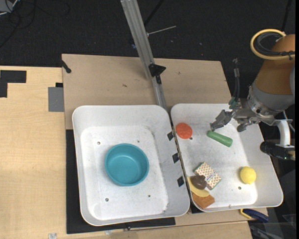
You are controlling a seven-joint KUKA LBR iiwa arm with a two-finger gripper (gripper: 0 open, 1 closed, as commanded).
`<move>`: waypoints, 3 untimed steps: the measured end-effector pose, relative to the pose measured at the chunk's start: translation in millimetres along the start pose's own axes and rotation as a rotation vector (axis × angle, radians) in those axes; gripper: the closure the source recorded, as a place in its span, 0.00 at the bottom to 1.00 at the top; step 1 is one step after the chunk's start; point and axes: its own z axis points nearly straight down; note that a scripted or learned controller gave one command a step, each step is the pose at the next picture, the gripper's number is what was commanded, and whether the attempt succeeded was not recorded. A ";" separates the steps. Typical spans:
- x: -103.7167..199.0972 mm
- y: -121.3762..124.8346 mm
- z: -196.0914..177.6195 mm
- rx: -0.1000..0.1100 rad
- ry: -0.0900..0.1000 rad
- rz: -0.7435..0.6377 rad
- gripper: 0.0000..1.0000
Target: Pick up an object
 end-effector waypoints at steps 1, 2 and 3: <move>0.2 4.9 44.3 -0.001 0.000 0.001 0.00; 6.3 8.4 90.1 -0.001 0.000 0.001 0.00; 5.3 9.3 77.6 -0.005 -0.001 0.002 1.00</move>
